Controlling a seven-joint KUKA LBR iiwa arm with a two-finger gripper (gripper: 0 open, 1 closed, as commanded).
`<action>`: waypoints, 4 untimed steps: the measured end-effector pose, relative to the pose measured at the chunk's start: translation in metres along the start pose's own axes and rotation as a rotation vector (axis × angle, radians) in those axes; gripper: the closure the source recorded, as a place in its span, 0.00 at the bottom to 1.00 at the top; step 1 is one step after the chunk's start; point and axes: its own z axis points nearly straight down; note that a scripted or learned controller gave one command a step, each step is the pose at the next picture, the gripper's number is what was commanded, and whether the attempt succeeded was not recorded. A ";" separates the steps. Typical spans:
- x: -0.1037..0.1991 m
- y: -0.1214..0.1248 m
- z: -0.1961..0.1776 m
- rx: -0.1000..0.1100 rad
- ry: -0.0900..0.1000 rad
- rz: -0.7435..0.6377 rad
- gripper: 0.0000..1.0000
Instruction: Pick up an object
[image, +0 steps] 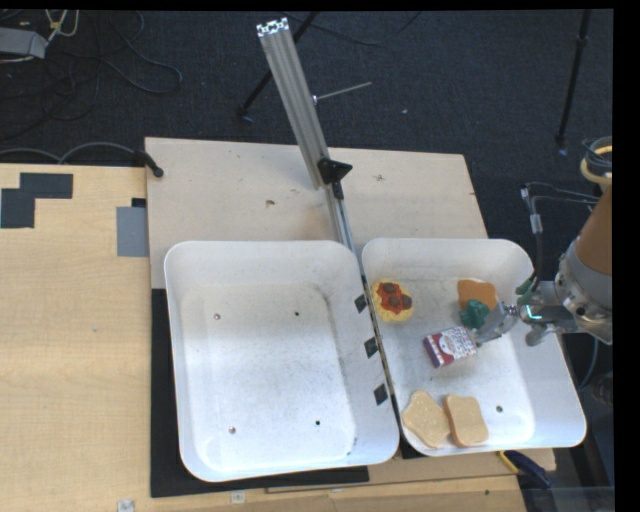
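The desk (300, 190) carried two shallow white bins side by side, and all the loose things lay in the right bin (500, 255), the one the arm (600, 250) reached into from its right edge. The left bin (260, 360) mattered little to the move. Along the right bin's near edge lay two slices of toy bread (447, 418), well apart from the tool; by its left wall, against the divider, sat a small toy pizza (392, 300). Toward the far right corner stood an orange block (477, 292), and just in front of it a small teal object (474, 313), with a dark red packet (451, 347) beside it, its long axis running roughly left to right with a slight tilt. The end effector (505, 318) hung low by the right edge, pointing left into the bin, its tip just beside the teal object, which looked the likeliest pick. Whether its grip was released or clenched could not be told, nor whether it touched the teal piece.
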 end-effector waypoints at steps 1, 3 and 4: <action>-0.001 0.001 -0.002 -0.004 -0.001 0.003 0.00; -0.001 0.006 0.112 0.001 0.000 0.002 0.00; -0.001 0.006 0.142 -0.005 -0.002 0.002 0.00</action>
